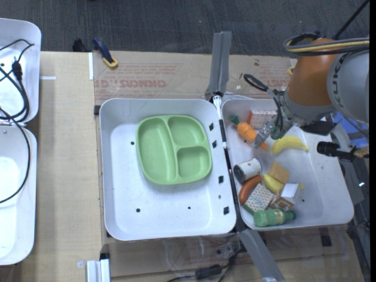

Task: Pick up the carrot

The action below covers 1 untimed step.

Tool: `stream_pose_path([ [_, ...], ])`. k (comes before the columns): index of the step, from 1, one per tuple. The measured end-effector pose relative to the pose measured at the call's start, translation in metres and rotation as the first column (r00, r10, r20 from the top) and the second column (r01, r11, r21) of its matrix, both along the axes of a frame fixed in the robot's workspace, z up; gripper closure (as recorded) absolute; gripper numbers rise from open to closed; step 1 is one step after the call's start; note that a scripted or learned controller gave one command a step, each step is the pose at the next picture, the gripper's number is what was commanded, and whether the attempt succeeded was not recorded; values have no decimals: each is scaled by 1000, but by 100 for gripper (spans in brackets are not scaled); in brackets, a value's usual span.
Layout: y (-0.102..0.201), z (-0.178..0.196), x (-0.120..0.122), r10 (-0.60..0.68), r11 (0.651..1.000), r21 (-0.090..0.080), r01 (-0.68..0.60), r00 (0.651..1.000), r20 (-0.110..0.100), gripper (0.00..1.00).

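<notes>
The carrot is orange with a small green top. It lies near the back left of the right bin, pointing toward the bin's middle. My gripper reaches down from the grey and orange arm and sits right at the carrot's thin right end, apparently touching it. The carrot still rests on the bin floor. The gripper's tip is small and partly hidden by the wrist.
A banana lies just right of the gripper, and a pink box sits behind it. Toward the front are a can, a sausage, a cracker box and a green bottle. The left bin holds a green divided plate.
</notes>
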<state>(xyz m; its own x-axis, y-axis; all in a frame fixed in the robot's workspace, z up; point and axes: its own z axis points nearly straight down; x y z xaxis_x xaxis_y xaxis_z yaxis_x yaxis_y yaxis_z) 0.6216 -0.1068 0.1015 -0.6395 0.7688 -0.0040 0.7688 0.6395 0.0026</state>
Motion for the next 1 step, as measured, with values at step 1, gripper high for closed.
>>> stream_pose_path([
  [1, 55, 95, 7, 1, 1000, 0, -1, 1000, -2, 100],
])
